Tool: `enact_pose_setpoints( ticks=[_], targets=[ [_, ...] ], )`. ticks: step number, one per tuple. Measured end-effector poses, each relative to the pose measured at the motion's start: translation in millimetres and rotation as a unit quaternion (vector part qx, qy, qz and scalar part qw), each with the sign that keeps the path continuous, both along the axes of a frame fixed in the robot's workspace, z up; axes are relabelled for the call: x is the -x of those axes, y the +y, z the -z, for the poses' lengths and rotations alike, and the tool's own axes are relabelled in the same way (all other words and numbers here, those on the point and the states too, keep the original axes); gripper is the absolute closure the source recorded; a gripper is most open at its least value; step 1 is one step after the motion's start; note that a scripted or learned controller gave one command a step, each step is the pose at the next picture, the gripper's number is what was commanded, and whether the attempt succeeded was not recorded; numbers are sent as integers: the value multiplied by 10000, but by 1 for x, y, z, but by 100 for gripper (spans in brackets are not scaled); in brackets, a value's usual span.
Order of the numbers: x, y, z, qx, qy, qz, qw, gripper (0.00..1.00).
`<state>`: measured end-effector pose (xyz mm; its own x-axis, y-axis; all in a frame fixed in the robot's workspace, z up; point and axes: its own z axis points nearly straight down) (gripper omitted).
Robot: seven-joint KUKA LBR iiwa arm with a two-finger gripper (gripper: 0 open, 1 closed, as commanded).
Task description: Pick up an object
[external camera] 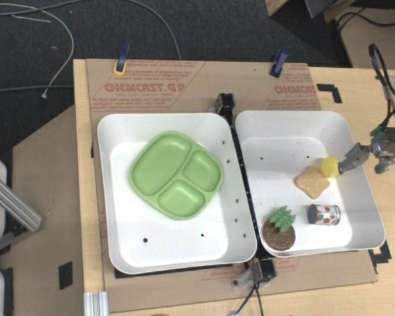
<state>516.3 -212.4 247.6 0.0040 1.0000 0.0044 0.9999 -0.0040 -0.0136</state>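
My pincer (349, 162) sits at the right side of the right-hand shallow white bin (276, 129), low and just beside the small yellow rounded block (329, 167). From this angle I cannot tell whether it is wide or narrow, and nothing shows as held.

Step in hand, as I judge it: approach and grasp the yellow block. It touches or overlaps the flat tan bread-shaped piece (313, 183) on its lower left.

1. Centre over the yellow block alone, not over the seam between the two.
2. Descend vertically; avoid pushing the block onto the tan piece.
3. Close, then lift straight up and confirm the hold.

Inventory:
- Right bin: one yellow block, one tan piece, one small red-and-white can lying on its side (323, 214), one miniature potted green plant (280, 229).
- Left-hand shallow white bin (118, 176): one green three-compartment plastic plate (176, 174).
- Bins on the worktop (355, 91): two.
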Motion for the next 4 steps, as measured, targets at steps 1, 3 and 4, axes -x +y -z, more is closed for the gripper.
enact_pose_setpoints(
  ticks=[1, 3, 4],
  targets=[
    [-3, 1, -7, 19, -65, -21, 10000, 0],
    [8, 2, 98, 5, -40, -18, 10000, 0],
    [8, -5, 145, 6, -41, -17, 10000, 0]
  ],
)
